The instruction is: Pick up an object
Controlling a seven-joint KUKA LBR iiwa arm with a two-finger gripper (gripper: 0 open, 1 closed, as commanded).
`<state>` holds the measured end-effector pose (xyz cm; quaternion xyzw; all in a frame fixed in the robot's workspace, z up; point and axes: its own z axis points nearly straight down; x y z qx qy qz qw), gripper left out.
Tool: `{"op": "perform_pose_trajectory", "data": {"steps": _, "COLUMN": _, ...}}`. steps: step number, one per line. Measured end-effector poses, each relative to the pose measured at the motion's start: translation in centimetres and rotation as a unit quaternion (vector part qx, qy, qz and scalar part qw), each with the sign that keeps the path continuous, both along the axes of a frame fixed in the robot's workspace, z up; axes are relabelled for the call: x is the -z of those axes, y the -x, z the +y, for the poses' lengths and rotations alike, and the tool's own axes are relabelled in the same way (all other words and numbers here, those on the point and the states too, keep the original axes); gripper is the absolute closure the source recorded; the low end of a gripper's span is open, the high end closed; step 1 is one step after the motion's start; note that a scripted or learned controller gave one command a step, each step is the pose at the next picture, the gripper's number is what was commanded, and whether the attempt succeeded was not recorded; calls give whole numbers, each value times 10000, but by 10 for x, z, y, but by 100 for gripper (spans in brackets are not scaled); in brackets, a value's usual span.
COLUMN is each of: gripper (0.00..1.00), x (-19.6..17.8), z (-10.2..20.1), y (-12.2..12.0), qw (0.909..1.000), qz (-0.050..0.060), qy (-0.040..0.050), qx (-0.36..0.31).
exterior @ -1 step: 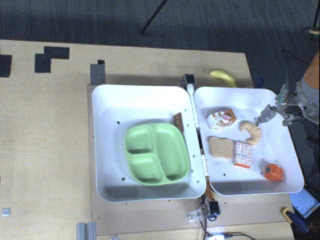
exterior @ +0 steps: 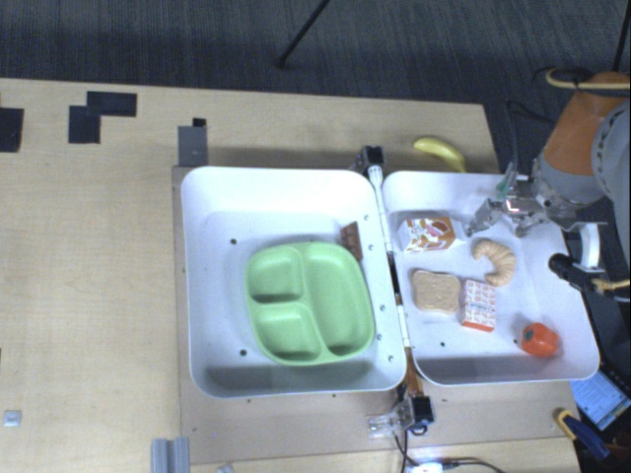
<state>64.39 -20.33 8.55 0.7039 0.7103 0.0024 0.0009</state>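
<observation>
The right bin [exterior: 567, 294] holds a croissant [exterior: 496, 259], a slice of toast [exterior: 436, 291], a red and white carton [exterior: 479, 305], a red tomato [exterior: 539, 339] and a red-patterned snack pack [exterior: 428, 233]. My gripper [exterior: 498, 227] hangs over the bin's far right part, just above and behind the croissant. Its fingers [exterior: 476, 225] stand apart and open, with nothing between them. The grey arm with its orange band [exterior: 577, 141] comes in from the right.
The left bin [exterior: 212, 264] bears a green divided plate [exterior: 309, 302], with a small brown item [exterior: 350, 236] at its far right edge. A banana [exterior: 440, 152] lies on the bench behind the right bin. Black cables run at the right.
</observation>
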Motion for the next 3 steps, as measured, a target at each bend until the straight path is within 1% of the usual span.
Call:
{"op": "perform_pose_trajectory", "data": {"steps": 1, "gripper": 0, "x": 0, "z": 54, "y": -6, "qw": 10000, "qz": 6, "qy": 6, "qx": 10}}
{"op": "perform_pose_trajectory", "data": {"steps": 2, "gripper": 0, "x": -1, "z": 91, "y": 72, "qw": 10000, "qz": -1, "qy": 10, "qx": 32}}
{"op": "perform_pose_trajectory", "data": {"steps": 3, "gripper": 0, "x": -2, "z": 110, "y": 155, "qw": 10000, "qz": -21, "qy": 15, "qx": 40}}
